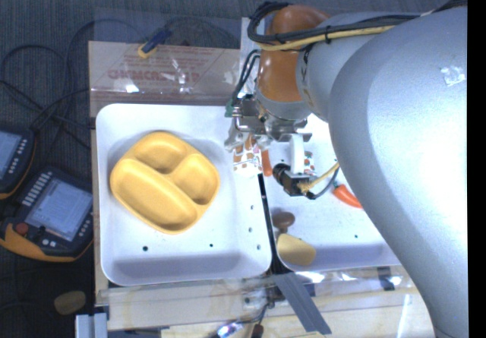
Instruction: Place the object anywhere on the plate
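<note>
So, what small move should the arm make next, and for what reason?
Probably a short sideways move toward the yellow plate. The gripper hangs over the wall between the two bins, and a small orange and white object sits at its tip; I cannot tell if it is truly held. The plate lies in the left bin, just beside that wall, with its compartments open.

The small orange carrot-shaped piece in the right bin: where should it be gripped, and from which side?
Probably from above, across the narrow width of the small orange carrot-shaped piece. It lies flat on the floor of the right white bin, running at a slant, so the gripper should turn to span its thin sides. The large grey arm covers its far end, so the middle cannot be judged.
</note>
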{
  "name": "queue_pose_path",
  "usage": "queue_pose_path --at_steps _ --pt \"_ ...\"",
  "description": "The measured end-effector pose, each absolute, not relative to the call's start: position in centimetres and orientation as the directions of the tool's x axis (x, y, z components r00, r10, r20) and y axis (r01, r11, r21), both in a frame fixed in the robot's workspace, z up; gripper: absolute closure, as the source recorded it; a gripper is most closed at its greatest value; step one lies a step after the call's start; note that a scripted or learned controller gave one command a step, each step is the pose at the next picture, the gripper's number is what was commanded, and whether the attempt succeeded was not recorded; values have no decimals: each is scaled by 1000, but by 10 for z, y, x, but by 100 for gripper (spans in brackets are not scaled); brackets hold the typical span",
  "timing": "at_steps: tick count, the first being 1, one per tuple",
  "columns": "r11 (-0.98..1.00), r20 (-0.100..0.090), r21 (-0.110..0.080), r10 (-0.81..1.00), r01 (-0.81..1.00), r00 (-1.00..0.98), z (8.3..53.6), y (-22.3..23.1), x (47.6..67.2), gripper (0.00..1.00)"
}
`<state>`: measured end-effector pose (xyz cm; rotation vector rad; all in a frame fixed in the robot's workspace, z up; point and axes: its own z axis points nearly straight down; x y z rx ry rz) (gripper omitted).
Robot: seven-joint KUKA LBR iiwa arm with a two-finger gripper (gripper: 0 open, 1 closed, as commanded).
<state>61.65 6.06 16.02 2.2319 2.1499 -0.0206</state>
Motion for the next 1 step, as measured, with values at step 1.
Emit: queue_pose_path --at_steps 1 --pt "-37 -39 21 999 999 38 160 61 616 100"
